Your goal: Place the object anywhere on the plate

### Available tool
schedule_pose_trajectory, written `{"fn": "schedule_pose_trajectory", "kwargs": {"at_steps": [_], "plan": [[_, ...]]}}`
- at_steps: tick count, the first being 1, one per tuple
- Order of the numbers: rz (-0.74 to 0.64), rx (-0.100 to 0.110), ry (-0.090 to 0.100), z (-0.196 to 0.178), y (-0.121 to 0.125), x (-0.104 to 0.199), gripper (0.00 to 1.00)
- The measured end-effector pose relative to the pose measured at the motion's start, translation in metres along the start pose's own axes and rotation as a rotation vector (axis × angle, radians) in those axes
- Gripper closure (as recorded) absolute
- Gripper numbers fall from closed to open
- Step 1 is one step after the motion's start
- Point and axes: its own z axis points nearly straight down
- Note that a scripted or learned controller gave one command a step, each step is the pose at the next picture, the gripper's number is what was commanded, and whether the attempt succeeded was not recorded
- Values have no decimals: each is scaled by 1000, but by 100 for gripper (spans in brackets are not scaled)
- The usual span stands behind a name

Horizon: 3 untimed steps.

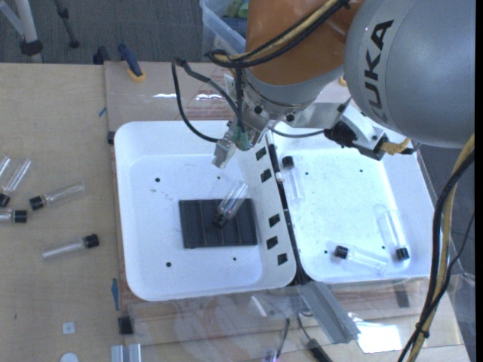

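A clear vial with a black cap (231,202) lies tilted on the black ribbed plate (204,228), its capped end on the plate's upper right part. The plate rests flat on the floor of the left white bin (143,202). My gripper (225,152) hangs just above and behind the vial, apart from it, with nothing seen in it. The grey and orange arm reaches in from the upper right and hides the bins' far edge.
The right bin (355,194) holds three more vials: one by the divider (289,176) and two near the front right (359,256) (391,232). Several vials (56,196) lie loose on the wooden bench at left. A blue tub (223,10) stands behind the bins.
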Motion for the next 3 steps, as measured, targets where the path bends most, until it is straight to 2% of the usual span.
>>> {"fn": "schedule_pose_trajectory", "kwargs": {"at_steps": [1, 2, 3], "plan": [[168, 1, 0, 88, 22, 22, 100], [342, -4, -4, 33, 50, -11, 100], [145, 0, 0, 144, 38, -18, 100]]}}
